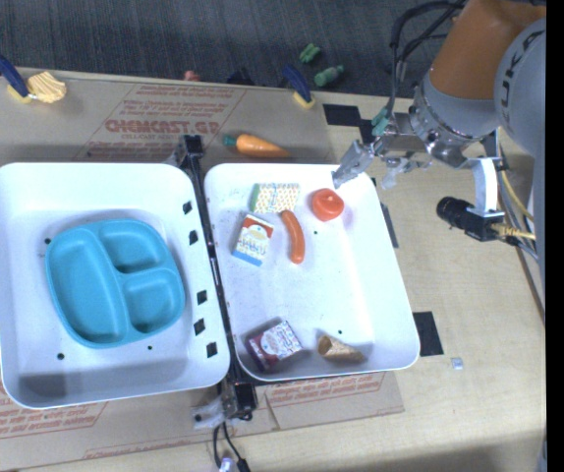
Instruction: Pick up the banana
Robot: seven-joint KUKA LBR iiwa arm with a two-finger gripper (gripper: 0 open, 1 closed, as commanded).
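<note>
My gripper [363, 176] hangs over the far right corner of the right bin [392, 293], just right of a red tomato [327, 204]. Its two fingers stand apart, open, with nothing between them. Inside that bin lie an orange-red sausage [295, 236], a small milk carton [253, 239], a yellow-green box [275, 197], a dark red packet [274, 344] and a tan wedge [340, 346]. None of these items is yellow and curved like a banana.
The left bin [17, 195] holds a blue divided tray [115, 281]. A carrot [257, 146] lies on the cardboard behind the bins. Clamps [28, 85] sit at the cardboard's far edge. A black cable end [464, 214] hangs right of the bin.
</note>
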